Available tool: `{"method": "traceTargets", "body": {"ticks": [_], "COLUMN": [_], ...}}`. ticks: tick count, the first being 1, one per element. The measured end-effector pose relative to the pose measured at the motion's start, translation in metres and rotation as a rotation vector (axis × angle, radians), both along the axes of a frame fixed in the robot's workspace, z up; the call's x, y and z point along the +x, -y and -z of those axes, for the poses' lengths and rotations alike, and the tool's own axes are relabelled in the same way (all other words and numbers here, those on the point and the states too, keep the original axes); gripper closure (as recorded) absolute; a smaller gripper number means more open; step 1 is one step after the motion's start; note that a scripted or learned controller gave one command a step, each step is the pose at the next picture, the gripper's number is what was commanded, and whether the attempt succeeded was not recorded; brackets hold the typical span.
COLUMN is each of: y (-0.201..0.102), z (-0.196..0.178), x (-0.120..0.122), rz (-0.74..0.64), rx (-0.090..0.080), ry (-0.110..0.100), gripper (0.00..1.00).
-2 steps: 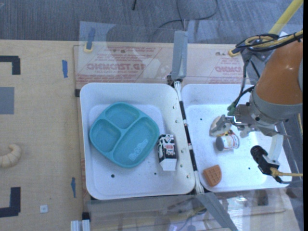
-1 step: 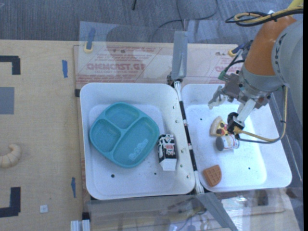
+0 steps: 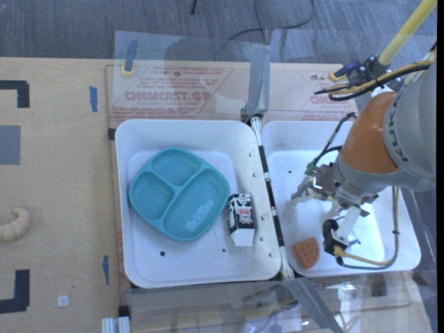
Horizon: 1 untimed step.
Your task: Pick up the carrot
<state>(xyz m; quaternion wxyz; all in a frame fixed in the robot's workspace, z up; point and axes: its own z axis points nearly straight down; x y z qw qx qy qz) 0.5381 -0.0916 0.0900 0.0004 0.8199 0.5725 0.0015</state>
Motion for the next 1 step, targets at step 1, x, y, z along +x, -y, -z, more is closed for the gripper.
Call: {"method": "traceTargets", "body": {"ticks": [1], "y": [0.0053], "z": [-0.01], "x": [-0.0004], "rz": [0.01], "rx": [-0.003], "ry": [0.001], "gripper": [1.0]}}
